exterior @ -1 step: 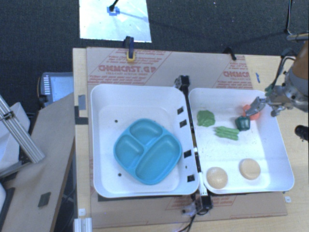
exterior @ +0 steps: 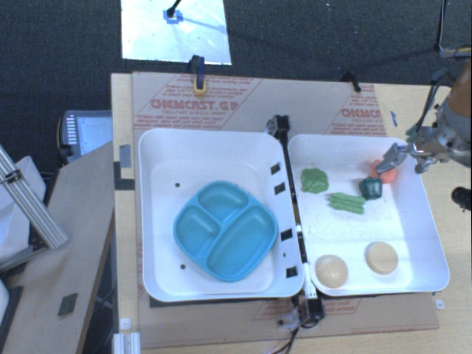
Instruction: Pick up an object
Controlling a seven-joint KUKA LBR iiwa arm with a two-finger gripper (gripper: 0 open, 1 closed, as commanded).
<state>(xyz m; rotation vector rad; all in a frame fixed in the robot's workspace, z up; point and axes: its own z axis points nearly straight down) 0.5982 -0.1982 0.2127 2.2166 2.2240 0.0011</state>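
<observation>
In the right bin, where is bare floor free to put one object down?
In the right bin, bare floor lies in the middle, between the green beans and the two round buns. The far right corner is crowded: orange piece, dark green pepper, gripper.

Bright, even light; slightly soft focus

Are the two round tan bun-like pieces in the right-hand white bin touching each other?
Apart. The camera view shows bare white bin floor between the left round tan piece and the right round tan piece.
</observation>
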